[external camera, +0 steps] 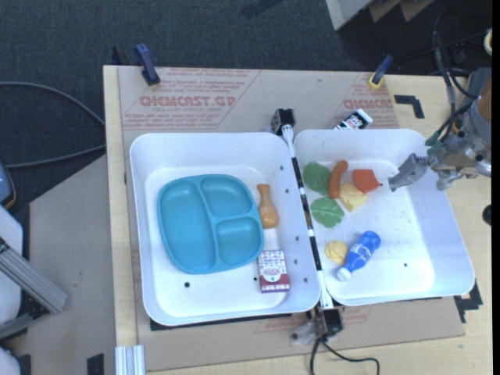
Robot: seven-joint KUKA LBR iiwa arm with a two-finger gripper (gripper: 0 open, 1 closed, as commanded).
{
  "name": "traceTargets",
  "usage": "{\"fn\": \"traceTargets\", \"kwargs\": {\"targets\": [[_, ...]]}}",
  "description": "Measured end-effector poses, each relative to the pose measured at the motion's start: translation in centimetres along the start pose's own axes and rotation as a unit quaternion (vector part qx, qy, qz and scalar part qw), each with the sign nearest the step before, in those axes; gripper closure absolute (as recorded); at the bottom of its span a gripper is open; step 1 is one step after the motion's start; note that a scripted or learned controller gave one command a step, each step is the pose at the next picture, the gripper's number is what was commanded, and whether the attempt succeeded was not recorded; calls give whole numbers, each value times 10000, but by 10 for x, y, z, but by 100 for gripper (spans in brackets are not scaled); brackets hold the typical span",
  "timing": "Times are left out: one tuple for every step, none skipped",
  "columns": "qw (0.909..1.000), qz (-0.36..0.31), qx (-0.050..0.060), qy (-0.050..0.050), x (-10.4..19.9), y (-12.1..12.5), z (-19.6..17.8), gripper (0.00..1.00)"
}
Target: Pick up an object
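Note:
My gripper (423,180) hangs over the right side of the right bin (437,280), open, with nothing between its fingers. Its left fingertip (397,181) is just right of a red-orange block (366,180). Left of that block lie an orange sausage-shaped piece (337,178), a yellow piece (352,198) and two green leaves (316,176) (326,211). Nearer the front are a blue bottle (360,253) and a small yellow lump (336,250).
The left bin (148,287) holds a blue divided plate (211,222), a tan gourd-shaped toy (267,207) and a red-and-white carton (273,271). Clamps (146,62) (380,72) sit at the board's back edge. Bare bin floor lies under and in front of the gripper.

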State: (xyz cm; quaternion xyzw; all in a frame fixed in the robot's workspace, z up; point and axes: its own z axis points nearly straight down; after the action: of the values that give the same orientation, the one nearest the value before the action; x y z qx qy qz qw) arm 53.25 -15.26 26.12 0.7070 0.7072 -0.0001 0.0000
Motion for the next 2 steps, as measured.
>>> {"fn": "traceTargets", "kwargs": {"targets": [[10000, 3, -5, 0, 23, 14, 176, 0], [10000, -3, -8, -1, 31, 60, 176, 0]]}}
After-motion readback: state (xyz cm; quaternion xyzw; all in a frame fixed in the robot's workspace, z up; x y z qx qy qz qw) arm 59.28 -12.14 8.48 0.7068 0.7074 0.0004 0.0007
